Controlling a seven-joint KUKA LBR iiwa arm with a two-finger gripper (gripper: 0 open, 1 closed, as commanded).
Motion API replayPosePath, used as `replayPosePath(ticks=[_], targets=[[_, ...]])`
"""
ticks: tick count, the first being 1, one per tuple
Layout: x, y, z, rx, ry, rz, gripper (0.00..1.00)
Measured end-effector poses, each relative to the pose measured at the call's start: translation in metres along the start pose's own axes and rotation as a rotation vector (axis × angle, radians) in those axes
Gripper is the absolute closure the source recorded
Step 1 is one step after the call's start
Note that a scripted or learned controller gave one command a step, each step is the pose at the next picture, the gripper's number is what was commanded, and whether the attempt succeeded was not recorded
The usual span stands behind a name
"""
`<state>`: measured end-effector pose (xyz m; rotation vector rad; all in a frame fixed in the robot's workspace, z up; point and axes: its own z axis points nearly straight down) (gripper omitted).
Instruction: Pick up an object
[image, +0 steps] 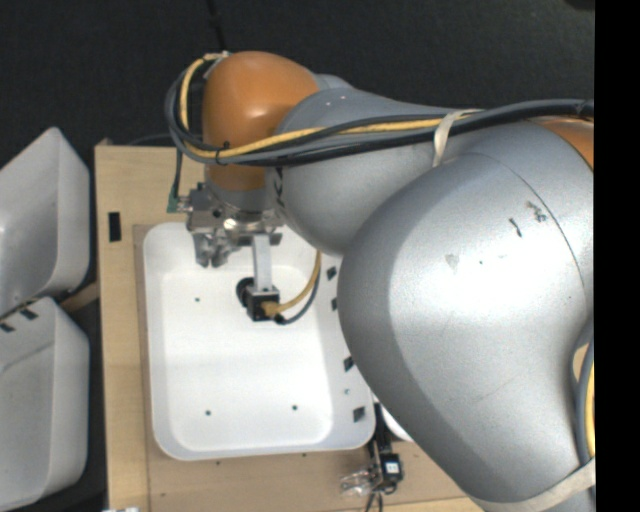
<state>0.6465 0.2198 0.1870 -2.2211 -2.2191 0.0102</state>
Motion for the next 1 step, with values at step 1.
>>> replayPosePath(ticks=[1], targets=[[0.0002, -0.0342, 0.0325, -0.001, 0.000, 0.003, 1.00]])
